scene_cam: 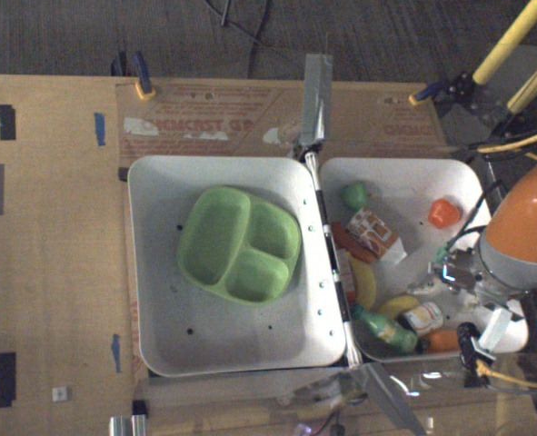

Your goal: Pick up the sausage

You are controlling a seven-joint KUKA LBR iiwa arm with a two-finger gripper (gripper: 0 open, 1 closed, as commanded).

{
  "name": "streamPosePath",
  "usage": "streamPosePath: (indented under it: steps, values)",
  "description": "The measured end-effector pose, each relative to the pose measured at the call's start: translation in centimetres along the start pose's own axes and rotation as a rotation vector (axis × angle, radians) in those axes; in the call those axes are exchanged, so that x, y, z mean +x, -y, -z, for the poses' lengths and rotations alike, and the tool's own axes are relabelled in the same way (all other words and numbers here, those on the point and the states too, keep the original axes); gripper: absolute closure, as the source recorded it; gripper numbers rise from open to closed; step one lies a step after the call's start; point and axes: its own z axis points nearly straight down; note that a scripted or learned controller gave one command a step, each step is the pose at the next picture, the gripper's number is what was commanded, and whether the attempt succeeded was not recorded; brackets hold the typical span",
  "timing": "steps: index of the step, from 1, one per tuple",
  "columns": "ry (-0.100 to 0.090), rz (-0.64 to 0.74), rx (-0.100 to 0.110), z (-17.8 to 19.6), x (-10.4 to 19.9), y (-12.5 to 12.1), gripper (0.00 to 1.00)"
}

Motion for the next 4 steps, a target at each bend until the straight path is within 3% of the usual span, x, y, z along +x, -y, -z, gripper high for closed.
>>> streamPosePath:
  steps: [1, 2, 3, 4]
  values:
    - [-0.014, -0.324, 0.002, 0.1, -2.7, -1.6, 0.0]
    - [-0.001, 0.375, 0.008, 3.3, -3.1, -1.0, 0.0]
    - [-0.01, -0.148, 0.024, 2.9, -2.0, -7.2, 0.0]
    - [-0.008, 0.14, 0.01, 0.2, -2.0, -4.6, 0.0]
